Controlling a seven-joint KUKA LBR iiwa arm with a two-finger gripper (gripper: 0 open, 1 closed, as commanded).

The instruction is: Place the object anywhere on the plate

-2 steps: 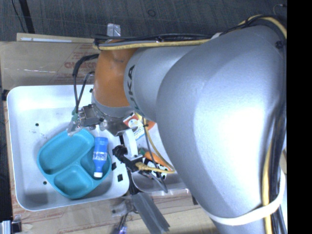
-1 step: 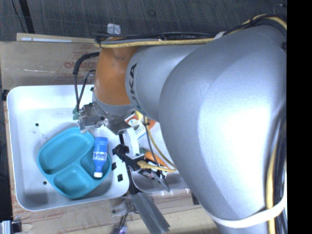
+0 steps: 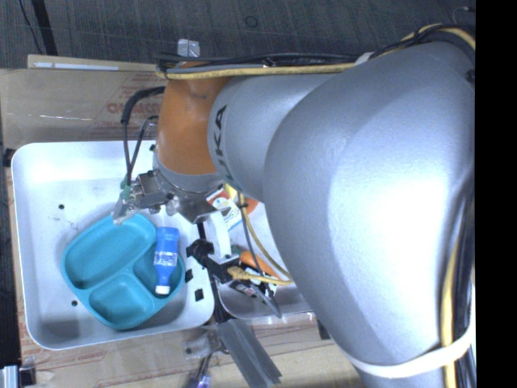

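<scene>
Though impossible to tell claw [image 3: 132, 199] open or closed, lift away gently, leaving blue bottle [image 3: 166, 259] settled on lower-left blue divided plate [image 3: 105, 257].

One overhead camera — slanting down onto bin [image 3: 36, 241]

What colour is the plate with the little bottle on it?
The plate is light blue, almost turquoise. The camera view from above shows it best.
</scene>
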